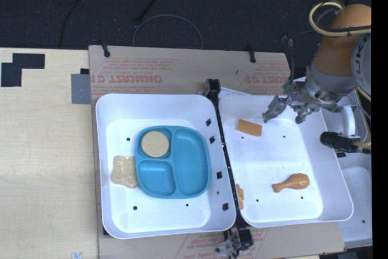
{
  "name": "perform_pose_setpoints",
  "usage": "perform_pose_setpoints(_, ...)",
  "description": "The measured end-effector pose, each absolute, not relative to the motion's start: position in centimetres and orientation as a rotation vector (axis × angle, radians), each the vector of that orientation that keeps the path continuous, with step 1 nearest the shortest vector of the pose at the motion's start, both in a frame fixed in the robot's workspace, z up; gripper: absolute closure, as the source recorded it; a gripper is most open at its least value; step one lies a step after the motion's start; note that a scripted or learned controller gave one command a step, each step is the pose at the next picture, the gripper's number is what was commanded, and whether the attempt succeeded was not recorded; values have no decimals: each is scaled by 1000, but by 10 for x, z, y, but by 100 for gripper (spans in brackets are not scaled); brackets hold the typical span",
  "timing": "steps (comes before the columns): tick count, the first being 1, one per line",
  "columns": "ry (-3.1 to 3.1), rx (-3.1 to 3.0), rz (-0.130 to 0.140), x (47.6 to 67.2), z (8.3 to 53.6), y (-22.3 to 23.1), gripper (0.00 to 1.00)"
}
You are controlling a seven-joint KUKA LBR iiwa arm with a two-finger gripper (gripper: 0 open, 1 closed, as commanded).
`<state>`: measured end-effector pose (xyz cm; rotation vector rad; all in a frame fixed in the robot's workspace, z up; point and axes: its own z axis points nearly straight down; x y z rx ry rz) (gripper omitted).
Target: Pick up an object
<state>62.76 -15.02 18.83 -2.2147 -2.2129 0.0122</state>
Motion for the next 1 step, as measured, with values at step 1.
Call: perform_pose_setpoints(1,-2222,-2220,1,631,195,-150,0)
